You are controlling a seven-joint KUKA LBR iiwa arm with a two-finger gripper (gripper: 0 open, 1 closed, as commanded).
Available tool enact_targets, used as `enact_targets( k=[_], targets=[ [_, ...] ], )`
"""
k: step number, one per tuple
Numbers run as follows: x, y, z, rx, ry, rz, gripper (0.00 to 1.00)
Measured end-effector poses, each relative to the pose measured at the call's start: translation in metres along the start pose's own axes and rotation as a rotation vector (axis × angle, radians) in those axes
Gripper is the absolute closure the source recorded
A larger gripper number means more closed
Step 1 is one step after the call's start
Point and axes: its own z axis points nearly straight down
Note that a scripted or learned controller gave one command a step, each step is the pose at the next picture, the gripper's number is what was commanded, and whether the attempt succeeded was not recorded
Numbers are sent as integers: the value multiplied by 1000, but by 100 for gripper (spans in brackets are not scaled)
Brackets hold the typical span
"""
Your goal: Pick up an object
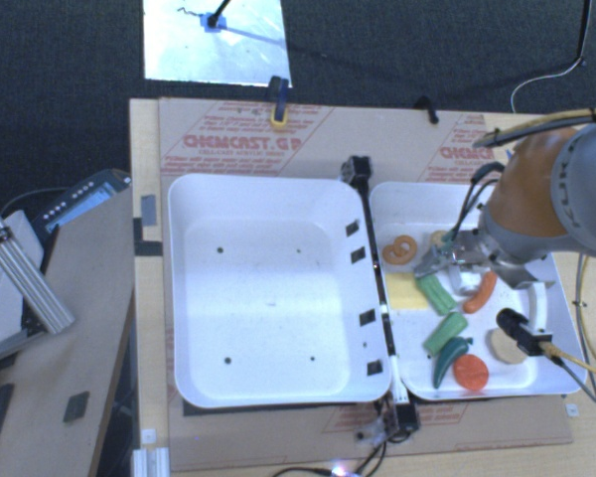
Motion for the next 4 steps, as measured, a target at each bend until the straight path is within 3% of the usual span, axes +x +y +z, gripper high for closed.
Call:
enact_targets(
  k=[1,2,3,4],
  targets=[
    [18,74,4,20,5,-2,0],
    [15,76,-10,6,1,-1,100],
    [26,31,16,51,17,4,100],
    [23,-54,11,52,17,7,100]
  ],
)
